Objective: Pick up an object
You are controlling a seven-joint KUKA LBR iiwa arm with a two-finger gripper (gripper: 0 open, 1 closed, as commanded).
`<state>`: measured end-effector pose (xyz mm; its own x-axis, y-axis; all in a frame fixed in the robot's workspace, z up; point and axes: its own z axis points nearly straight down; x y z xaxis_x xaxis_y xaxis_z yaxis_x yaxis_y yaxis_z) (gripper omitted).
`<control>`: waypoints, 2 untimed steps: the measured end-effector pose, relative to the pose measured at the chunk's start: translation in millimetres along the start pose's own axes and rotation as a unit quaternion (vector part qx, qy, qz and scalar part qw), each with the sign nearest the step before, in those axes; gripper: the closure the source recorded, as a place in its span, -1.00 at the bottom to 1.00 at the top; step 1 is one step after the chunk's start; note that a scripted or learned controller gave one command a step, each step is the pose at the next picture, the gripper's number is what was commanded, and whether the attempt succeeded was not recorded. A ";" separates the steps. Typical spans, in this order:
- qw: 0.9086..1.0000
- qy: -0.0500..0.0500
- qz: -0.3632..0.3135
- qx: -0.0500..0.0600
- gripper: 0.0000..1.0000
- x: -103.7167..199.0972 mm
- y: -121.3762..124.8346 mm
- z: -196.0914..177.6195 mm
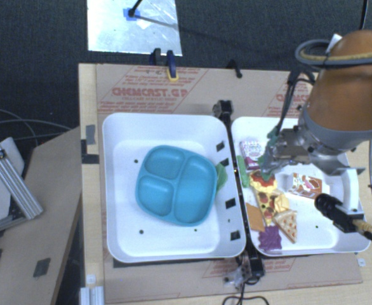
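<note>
My gripper reaches down into the right bin, just above a heap of toy food. Right under it lies a red and yellow piece. Below that sit a pizza slice, an orange cracker-like piece and a purple bunch of grapes. A pink and white packet lies to the gripper's upper left. A small white and red packet rests to its right. Nothing visibly sits between the fingers.
The left bin holds a blue divided plate, with a green piece poking out at its right edge. A black divider separates the two bins. The arm's bulk covers the right bin's upper right.
</note>
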<state>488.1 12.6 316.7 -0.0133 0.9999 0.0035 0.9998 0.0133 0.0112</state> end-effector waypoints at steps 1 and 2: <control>1.000 0.000 0.001 0.006 1.00 75.3 -1.5 31.2; 1.000 0.001 0.003 -0.004 1.00 82.9 3.7 -124.5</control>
<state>489.4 95.1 441.5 -0.0069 1.0000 0.0055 0.9998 0.0068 0.0198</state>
